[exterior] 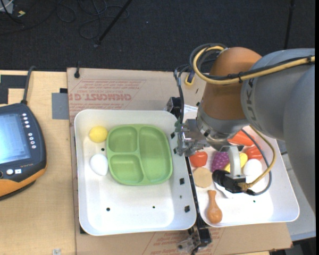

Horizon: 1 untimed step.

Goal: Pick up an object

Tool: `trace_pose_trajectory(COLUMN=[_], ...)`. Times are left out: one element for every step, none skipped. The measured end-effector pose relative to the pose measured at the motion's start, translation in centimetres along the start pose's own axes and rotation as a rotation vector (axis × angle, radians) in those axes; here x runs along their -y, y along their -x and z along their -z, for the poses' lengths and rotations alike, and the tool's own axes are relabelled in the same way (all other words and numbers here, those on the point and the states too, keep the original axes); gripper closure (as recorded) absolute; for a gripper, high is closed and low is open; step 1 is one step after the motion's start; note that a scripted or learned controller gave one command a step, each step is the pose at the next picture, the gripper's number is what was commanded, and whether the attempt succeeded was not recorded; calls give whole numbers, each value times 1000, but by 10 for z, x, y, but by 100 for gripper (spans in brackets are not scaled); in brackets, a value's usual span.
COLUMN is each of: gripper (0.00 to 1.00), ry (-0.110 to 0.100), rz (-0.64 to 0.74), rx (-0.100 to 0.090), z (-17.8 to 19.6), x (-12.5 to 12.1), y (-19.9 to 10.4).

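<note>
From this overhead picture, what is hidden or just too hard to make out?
- Gripper fingers: the arm's orange and grey body covers them in the camera view, so their state is unknown.
- Right bin: the arm hides its upper part; the toy food pile is partly covered.
- Handheld screen: cut off by the left edge.
- Printing on the cardboard: upside down, too small to read.

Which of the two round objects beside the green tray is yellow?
The yellow ball, by the green tray's far left corner; the white ball lies nearer the camera.

Wooden bench [37, 206], 2 white bins [127, 217] side by side; cardboard sheet [111, 92], pendant [10, 147]
</note>
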<state>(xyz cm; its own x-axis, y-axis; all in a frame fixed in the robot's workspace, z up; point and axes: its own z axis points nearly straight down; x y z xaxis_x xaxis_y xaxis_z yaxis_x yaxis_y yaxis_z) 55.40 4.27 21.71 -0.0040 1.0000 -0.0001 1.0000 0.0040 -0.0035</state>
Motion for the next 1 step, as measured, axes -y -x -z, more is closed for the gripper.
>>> trace_pose_trajectory(gripper=[100], ry=[0], rz=[0], rx=[0], z=[7], x=[-8], y=[0])
